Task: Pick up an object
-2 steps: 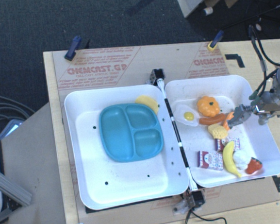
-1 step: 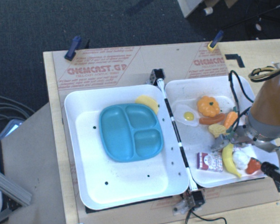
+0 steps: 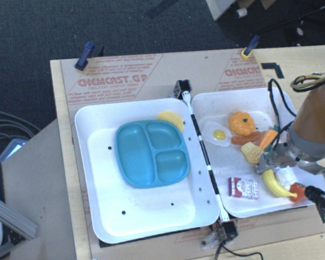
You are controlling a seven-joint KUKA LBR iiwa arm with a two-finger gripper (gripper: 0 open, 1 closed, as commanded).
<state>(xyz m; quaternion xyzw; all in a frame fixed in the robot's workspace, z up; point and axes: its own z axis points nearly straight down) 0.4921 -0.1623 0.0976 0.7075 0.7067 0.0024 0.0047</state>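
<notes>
The right bin [image 3: 237,205] holds several toy foods. A fried egg [image 3: 217,134], an orange fruit [image 3: 241,123], a sausage [image 3: 246,139] and a carrot piece [image 3: 268,139] lie toward the back. A yellow waffle-like chunk [image 3: 251,153] sits mid-bin. Nearer the front are a banana [image 3: 274,184], a red piece [image 3: 297,192] and a small red-and-white carton [image 3: 243,187]. My gripper [image 3: 268,161] is low over the right bin, between the yellow chunk and the banana, close to both. The grey wrist [image 3: 305,149] covers the bin's right side.
The left bin [image 3: 101,205] carries a blue divided plate [image 3: 152,153], and a yellow item [image 3: 172,119] peeks out behind it. A black cable [image 3: 275,97] loops over the right bin's back edge. Clamps sit on the rim between the bins at back [image 3: 182,87] and front [image 3: 226,229].
</notes>
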